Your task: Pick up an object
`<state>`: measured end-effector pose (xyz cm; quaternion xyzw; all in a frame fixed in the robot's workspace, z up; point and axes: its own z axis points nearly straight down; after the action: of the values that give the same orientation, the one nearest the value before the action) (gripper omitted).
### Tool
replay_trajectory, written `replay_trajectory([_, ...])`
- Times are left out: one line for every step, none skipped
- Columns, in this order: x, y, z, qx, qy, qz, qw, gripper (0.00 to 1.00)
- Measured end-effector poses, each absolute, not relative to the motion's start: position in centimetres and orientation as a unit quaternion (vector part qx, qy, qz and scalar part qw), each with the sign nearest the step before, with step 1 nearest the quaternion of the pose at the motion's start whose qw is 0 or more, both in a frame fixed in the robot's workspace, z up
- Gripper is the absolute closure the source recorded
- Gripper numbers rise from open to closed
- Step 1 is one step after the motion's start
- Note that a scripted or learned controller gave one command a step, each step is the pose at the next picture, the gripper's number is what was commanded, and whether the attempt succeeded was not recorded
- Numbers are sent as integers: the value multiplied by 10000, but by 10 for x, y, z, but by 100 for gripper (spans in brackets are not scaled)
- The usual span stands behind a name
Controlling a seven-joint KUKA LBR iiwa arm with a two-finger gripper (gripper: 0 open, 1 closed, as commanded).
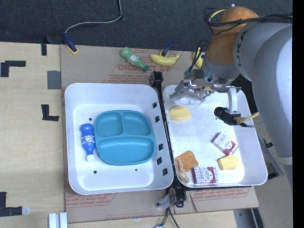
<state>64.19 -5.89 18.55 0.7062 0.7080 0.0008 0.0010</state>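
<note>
Camera view from above: two shallow white bins are seen side by side on the tabletop (28,127). The left bin (76,96) is occupied by a blue divided tray (125,137), with a small blue bottle (87,141) lying just beside the tray's left edge.

The right bin (251,175) is reached by the grey arm (266,65) from the right, and the gripper (192,91) is seen low over the bin's far left corner. Whether the fingers are apart or together cannot be told; they are small and blurred against the white floor.

A pale yellow rounded object (180,113) lies just in front of the gripper; whether the two touch cannot be told. Nearer the front of the bin are found a small red-and-white carton (223,143), a yellow wedge (228,162) just beside it, a red-and-white packet (204,175) and a brown bread-like piece (185,162), the last two close together by the front left corner.

Beyond the bins, on a cardboard sheet (95,68), a green bottle (133,59) and a yellow banana (164,59) are seen lying near each other.
</note>
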Motion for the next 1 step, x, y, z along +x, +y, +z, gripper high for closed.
replay_trajectory([585,-73,190,7071,7071,-8,1,0])
